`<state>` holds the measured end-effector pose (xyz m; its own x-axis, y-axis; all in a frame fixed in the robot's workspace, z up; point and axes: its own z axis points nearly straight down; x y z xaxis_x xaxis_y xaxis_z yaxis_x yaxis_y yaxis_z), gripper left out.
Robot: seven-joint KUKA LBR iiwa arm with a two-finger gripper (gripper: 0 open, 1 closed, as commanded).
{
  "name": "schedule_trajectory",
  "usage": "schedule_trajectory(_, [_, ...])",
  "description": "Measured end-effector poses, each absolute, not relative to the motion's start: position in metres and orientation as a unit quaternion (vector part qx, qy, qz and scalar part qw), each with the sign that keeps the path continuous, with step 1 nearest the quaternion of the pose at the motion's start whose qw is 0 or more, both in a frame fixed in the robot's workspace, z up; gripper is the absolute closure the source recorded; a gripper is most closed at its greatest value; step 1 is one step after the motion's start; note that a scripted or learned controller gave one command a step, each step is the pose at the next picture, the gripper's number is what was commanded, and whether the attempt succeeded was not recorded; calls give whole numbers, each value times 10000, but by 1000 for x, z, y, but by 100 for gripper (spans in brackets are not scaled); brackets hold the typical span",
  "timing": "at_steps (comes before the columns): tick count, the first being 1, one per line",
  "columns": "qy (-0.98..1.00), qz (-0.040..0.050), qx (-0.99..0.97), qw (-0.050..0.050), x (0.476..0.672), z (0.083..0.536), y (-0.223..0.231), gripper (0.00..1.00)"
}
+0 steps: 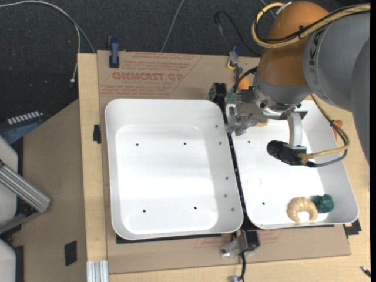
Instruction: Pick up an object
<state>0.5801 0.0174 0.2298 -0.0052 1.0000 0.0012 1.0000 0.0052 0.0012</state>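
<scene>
So right now I've got the arm (317, 46) hanging over the top of the right bin (258, 184), with the tool (242, 119) down near that bin's upper left corner, right by the seam between the two bins. Honestly can't tell from this angle whether it's open or closed. The stuff to grab sits well away in the lower right corner of the same bin: a tan croissant-shaped object (302, 209) with a small dark green object (324, 202) touching its right side. The left bin (117, 175) sits beside it on the surface (153, 75).
</scene>
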Motion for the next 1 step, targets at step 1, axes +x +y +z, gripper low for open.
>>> schedule_trajectory(1, [-7091,-5,-7051,5,584,225,79,100])
